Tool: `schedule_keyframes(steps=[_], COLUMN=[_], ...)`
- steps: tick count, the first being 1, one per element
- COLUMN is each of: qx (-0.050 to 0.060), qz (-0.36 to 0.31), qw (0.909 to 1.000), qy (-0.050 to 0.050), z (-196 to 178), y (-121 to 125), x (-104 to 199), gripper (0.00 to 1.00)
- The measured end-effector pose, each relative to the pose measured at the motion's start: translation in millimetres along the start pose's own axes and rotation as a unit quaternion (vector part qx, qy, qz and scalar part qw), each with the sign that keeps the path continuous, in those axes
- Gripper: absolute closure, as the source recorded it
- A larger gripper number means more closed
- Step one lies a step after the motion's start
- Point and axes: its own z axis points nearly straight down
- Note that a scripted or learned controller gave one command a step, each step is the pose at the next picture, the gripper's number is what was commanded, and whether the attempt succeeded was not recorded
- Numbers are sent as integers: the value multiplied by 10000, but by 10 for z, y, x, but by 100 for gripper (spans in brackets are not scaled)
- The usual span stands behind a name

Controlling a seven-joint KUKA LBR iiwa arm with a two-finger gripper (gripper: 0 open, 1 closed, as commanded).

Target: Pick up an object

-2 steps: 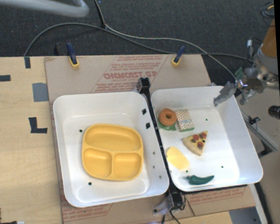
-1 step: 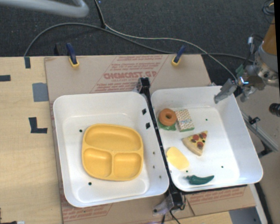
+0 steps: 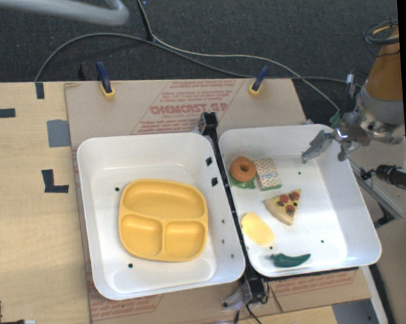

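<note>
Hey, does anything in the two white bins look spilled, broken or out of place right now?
Nothing stands out. The yellow divided plastic tray lies flat in the left bin. In the right bin, the brown toy donut, pizza slice and green pepper lie separately, all intact.

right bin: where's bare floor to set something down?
Right bin: bare floor along its right side, between the pizza slice and the right wall, under the tool. Crowded along the left: donut, cracker, yellow piece, green pepper near the front wall.
</note>
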Motion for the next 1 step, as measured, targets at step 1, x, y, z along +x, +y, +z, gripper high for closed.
schedule_keyframes(steps=[1], qx=[-8], qz=[-5], qw=[10000], qy=[3], z=[558], y=[62], x=[74], gripper=[0])
